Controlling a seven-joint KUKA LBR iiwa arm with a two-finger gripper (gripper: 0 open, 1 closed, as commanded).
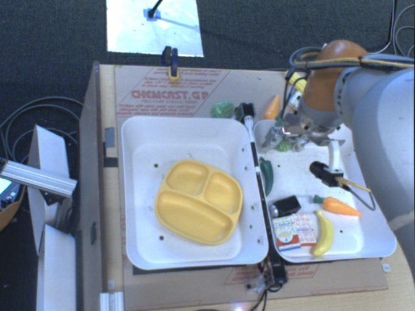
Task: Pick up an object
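— Where's the arm [363, 89] sitting rn?
— Reaching in from 3 o'clock, end effector [290, 137] hanging low at the right bin's [376, 238] 11 o'clock corner, over smth green [284, 145]. Can't tell its state tbh.
— Other stuff?
— Carrot [340, 206] at 3 o'clock, banana [323, 233] & a card [293, 231] at 6. Yellow divided plate [198, 201] is lying mid left bin [139, 173].

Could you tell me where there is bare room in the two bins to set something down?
The left bin has bare floor around the yellow divided tray, widest along its left wall and far edge. In the right bin, a bare patch lies between the gripper and the carrot. Its near end is crowded: banana, card, black block.
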